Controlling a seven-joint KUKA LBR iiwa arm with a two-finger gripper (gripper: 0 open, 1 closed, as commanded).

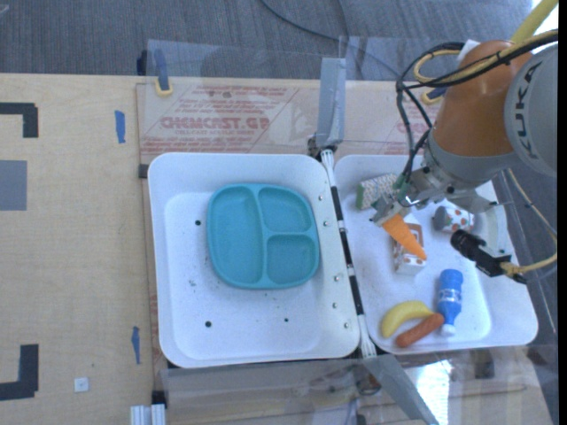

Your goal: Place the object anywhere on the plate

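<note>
A teal plate [263, 235] with three compartments lies in the left white bin [177, 264], with nothing on it. My gripper [394, 207] hangs low over the upper part of the right bin [514, 317]. An orange carrot-shaped piece [403, 232] lies slanted just below the gripper tip, its upper end touching or nearly touching it. The carrot's lower end rests against a small carton [410, 257]. The arm's grey and orange wrist [474, 104] covers the bin's far right corner.
The right bin also holds a speckled pale object [379, 187] at the top left, a small red-and-white item [452, 213], a blue bottle [449, 296], a banana [404, 315] and a reddish sausage [419, 329]. A ridge [341, 246] separates the bins.
</note>
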